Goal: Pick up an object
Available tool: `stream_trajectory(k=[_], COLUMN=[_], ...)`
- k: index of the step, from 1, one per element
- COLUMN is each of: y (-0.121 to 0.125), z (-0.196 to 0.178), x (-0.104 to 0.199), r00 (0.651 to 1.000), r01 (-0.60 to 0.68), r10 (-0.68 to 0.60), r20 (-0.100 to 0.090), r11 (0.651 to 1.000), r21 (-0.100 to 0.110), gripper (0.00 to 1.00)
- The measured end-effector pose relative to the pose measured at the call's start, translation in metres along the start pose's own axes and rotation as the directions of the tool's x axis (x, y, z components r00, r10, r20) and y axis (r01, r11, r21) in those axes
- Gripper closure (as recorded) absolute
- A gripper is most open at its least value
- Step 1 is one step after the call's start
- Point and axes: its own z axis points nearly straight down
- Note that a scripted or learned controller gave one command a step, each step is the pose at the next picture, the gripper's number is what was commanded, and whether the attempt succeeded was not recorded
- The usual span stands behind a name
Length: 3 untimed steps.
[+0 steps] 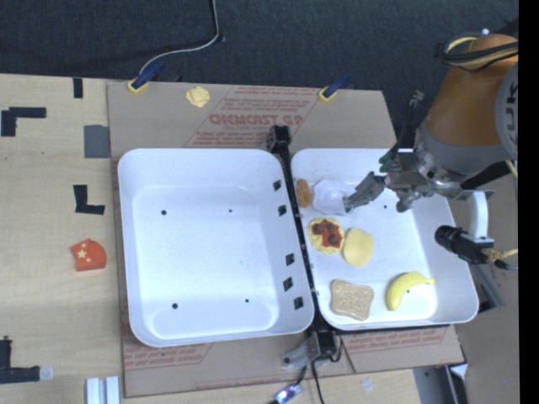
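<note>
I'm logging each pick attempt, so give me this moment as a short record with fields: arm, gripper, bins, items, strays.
arm: reaches in from the right, over the right bin
gripper: low at the bin's upper part, beside a clear wrapper
jaws: state hidden
left bin: bare white floor
right bin items: pizza, yellow round, toast, banana, brown piece
strays: yellow lump on cardboard, red piece on bench

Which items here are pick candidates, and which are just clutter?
Pick candidates, right bin: banana, toast slice, pizza piece, yellow round piece, white item near the tool.
Clutter outside bins: red piece, yellow scrap.
</note>
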Motion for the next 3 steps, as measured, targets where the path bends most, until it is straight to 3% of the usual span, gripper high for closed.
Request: stream_trajectory(k=[1,2,3], y=[0.000,-0.044,-0.031], z=[-0.010,-0.171,-0.295], x=[0.001,-0.034,-0.043], r00=[1.000,1.000,1.000], r01=[0.002,-0.003,0.001], r10=[-0.002,0.003,-0.001], r20=[-0.001,0.003,0.005], r11=[1.000,1.000,1.000], r21=[0.001,-0.014,-0.017], gripper=[1.00,1.00,1.00])
